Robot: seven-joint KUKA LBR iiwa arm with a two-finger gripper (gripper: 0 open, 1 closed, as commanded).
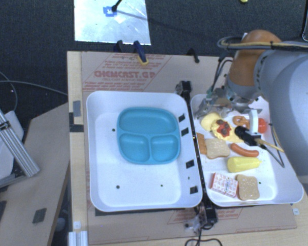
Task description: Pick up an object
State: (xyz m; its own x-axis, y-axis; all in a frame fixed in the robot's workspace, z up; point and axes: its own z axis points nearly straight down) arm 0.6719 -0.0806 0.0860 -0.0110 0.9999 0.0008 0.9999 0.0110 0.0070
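- The hand [215, 97] is seen low at the right bin's [287, 191] far edge; its grip state cannot be told.
- The yellow block [243, 163] is judged light and stiff, best gripped across its narrow sides.

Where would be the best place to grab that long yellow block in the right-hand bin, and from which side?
Probably the middle of the yellow block, coming straight down from above. It lies flat and lengthwise across the right bin, so fingers could close over its narrow width. A little bare floor shows on both long sides, though the sausage lies close above it.
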